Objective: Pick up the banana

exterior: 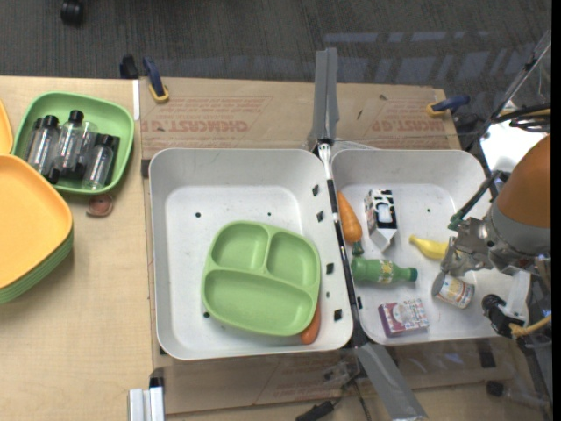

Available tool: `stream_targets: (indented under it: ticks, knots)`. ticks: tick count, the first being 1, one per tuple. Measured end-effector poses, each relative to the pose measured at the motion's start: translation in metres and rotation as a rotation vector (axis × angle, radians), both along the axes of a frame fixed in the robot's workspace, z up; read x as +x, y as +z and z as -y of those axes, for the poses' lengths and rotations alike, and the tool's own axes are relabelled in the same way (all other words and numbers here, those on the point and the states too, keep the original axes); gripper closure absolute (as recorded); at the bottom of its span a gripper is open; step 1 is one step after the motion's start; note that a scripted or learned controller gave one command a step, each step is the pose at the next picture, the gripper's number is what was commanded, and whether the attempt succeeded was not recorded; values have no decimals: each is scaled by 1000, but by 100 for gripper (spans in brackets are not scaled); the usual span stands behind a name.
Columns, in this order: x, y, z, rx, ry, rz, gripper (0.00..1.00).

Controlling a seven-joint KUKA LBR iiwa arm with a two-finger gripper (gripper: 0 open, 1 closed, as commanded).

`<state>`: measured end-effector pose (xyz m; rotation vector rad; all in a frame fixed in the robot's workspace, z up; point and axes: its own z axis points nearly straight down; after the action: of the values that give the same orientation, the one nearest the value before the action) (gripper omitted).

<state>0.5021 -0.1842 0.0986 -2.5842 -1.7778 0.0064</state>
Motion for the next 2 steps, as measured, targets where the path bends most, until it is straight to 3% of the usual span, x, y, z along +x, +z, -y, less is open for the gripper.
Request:
stream_targets:
  ticks: [2]
  knots:
    - [67, -8, 2, -4, -313, 2, 100]
